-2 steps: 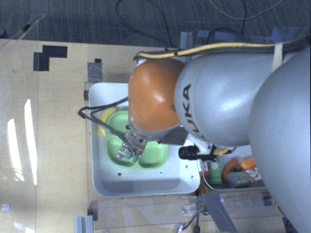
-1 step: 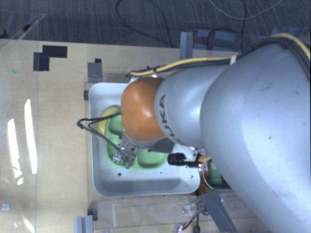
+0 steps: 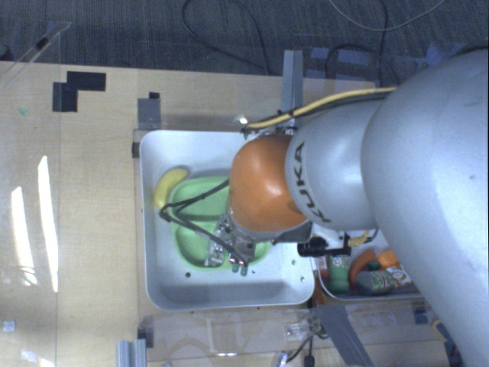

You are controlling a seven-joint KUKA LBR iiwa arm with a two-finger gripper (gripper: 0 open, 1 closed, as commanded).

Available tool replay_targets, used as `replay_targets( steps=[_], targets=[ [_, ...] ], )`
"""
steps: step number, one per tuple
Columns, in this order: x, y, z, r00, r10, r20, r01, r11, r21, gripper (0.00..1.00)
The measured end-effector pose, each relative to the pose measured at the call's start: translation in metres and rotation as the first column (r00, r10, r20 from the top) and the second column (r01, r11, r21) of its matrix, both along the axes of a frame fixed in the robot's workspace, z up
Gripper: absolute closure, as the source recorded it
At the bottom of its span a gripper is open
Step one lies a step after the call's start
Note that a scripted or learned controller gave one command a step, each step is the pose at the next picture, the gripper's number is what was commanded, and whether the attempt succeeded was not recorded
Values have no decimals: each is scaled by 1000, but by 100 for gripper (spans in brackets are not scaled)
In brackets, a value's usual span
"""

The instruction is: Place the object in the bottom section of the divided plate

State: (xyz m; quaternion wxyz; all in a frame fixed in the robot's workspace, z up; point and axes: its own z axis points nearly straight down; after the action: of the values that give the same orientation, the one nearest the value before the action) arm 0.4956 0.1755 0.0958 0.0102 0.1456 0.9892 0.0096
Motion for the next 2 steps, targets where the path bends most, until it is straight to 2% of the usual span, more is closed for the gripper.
replay_targets(
  steps=[1, 2],
  targets=[
    [18, -45, 0, 999, 30, -23, -30, 1000, 4, 100],
    [-6, -44, 6, 956, 292, -7, -292, 956, -14, 100]
  ],
)
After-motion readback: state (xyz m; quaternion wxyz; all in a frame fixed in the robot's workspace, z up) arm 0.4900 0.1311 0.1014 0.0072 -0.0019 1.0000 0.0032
